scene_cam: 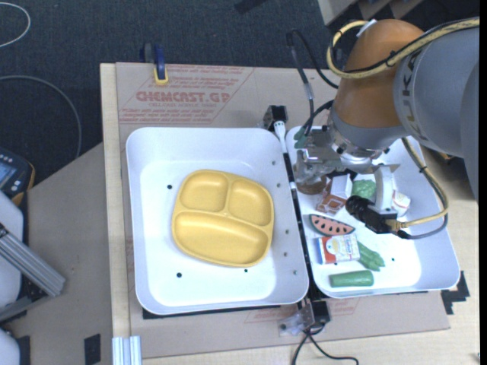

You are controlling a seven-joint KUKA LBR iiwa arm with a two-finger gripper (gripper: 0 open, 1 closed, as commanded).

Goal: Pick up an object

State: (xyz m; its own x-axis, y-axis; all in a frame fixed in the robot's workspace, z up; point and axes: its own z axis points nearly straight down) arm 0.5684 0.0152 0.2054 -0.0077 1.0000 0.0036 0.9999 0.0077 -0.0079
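Small brown block-shaped toy lies in the right white bin, just below the gripper. Whether the gripper grips anything cannot be told; the wrist hides it.

A divided plate lies in the left bin; toy foods lie in the right bin.

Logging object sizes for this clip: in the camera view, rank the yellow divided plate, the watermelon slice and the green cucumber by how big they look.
1. Yellow divided plate, by far the largest.
2. and 3. Watermelon slice and green cucumber: they look about alike in length, too close to rank.
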